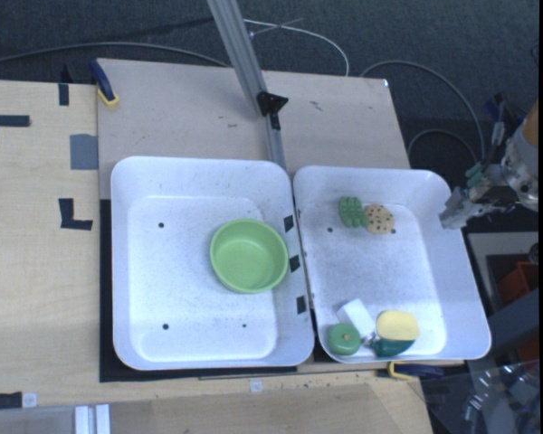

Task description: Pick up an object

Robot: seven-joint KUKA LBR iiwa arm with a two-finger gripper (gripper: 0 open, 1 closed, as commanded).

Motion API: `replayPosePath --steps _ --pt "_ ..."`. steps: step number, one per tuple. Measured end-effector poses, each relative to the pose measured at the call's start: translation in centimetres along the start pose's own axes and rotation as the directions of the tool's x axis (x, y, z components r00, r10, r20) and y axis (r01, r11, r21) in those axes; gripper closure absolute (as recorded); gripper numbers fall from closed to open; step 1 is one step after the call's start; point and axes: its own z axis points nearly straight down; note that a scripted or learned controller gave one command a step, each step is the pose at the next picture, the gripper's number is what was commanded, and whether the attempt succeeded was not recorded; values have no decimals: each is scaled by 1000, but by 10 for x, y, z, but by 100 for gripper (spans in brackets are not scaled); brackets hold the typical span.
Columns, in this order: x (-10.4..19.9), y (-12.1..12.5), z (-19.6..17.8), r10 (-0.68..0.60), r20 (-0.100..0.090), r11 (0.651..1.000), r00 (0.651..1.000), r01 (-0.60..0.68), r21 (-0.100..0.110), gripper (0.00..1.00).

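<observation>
The right bin holds several small objects. A green ridged piece and a tan speckled cookie lie side by side near its far wall. In the near corner sit a white block, a green round piece, a yellow piece and a dark teal piece, packed close together. A light green bowl stands upright in the left bin. My gripper hangs at the right bin's right rim, well apart from all the objects, with nothing seen in it.
A grey metal pole slants across the bench top behind the bins. Cables trail over the dark floor at the back right. A wooden tabletop with black tape marks lies left of the bins.
</observation>
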Motion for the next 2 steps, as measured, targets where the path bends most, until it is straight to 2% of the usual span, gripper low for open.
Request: replayPosePath --steps 2 --pt "116 -3 20 -5 -4 1000 1000 5 7 100"
